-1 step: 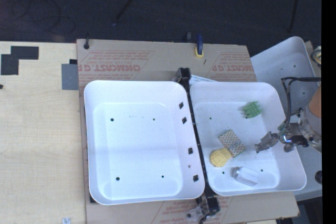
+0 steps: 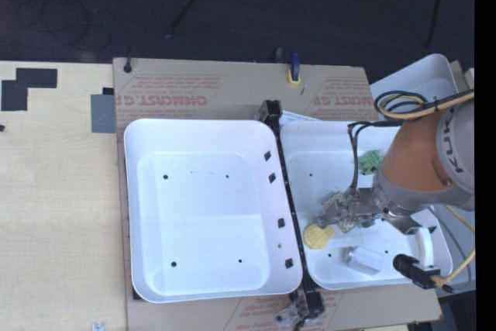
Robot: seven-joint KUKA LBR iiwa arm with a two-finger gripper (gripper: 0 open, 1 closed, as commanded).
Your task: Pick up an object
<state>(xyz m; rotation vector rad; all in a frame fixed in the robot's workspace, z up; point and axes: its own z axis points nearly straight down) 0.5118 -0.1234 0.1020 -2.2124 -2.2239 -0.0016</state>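
Note:
My gripper [image 2: 339,213] is low inside the right bin [image 2: 325,137], reaching in from the right under the orange band of the arm. A round yellow object [image 2: 315,236] lies just below and to the left of it, very close, and I cannot tell whether they touch. A small white-grey object [image 2: 363,259] rests nearer the bin's front wall. A green object [image 2: 372,160] sits further back, partly hidden by the arm.
The left bin [image 2: 139,167] stands beside the right one, with a black divider rail [image 2: 280,190] between them. Both rest on a cardboard sheet [image 2: 201,93] over the wooden bench.

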